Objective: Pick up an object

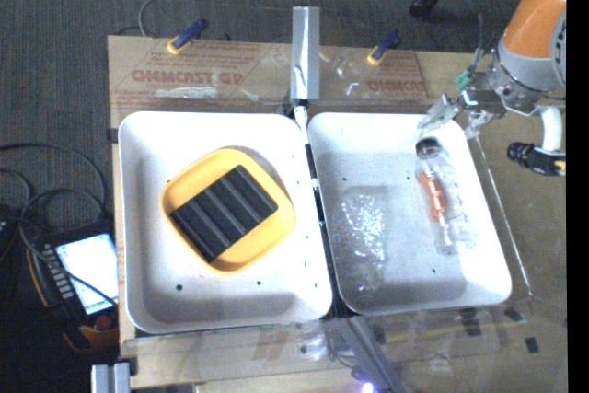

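Note:
A yellow pad with a black ribbed top [230, 209] lies tilted in the middle of the left bin [138, 161]. In the right bin [492, 285], a clear plastic bottle with an orange label [439, 193] lies lengthwise along the right side, its dark cap pointing to the far edge. A crumpled clear plastic wrapper [363, 224] lies in that bin's left half. My gripper [453, 110] hangs over the right bin's far right corner, just above and beyond the bottle's cap, with nothing seen in it.
A metal post [305, 51] stands behind the seam between the bins. Two blue clamps [187, 35] [384, 46] hold the cardboard sheet at the back. A tablet and cables [83, 267] lie on the floor to the left.

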Controlling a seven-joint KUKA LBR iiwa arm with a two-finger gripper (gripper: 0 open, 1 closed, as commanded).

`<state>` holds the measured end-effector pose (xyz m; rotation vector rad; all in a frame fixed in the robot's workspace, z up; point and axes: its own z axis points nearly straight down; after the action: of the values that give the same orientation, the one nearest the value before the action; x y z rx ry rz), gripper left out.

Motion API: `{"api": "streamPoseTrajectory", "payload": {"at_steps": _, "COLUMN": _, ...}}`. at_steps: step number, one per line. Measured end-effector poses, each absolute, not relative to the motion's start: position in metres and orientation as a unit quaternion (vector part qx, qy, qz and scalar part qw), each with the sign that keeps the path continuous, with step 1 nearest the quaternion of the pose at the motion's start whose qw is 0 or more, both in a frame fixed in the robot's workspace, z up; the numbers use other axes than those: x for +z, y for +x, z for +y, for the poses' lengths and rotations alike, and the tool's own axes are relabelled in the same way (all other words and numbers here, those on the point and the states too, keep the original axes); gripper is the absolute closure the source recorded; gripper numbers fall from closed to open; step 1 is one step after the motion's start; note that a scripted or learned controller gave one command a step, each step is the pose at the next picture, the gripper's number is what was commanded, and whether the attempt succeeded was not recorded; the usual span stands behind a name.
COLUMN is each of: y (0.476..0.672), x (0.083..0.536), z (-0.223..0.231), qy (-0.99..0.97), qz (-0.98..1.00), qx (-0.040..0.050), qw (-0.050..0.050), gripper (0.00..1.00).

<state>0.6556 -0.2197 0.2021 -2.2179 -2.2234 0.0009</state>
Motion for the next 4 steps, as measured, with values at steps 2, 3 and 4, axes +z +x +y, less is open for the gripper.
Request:
{"api": "streamPoseTrajectory", "payload": {"at_steps": 2, "y": 0.669, "x": 0.132, "z": -0.222, "qy": -0.634, "qz": -0.774, "qx": -0.0002, "qw": -0.001, "gripper": 0.00}}
{"api": "streamPoseTrajectory", "payload": {"at_steps": 3, "y": 0.634, "x": 0.095, "z": -0.218, "qy": -0.589, "qz": -0.808, "qx": -0.0026, "qw": -0.002, "gripper": 0.00}}
{"api": "streamPoseTrajectory", "payload": {"at_steps": 4, "y": 0.565, "x": 0.093, "z": -0.218, "qy": -0.580, "qz": -0.815, "qx": -0.0057, "qw": -0.006, "gripper": 0.00}}
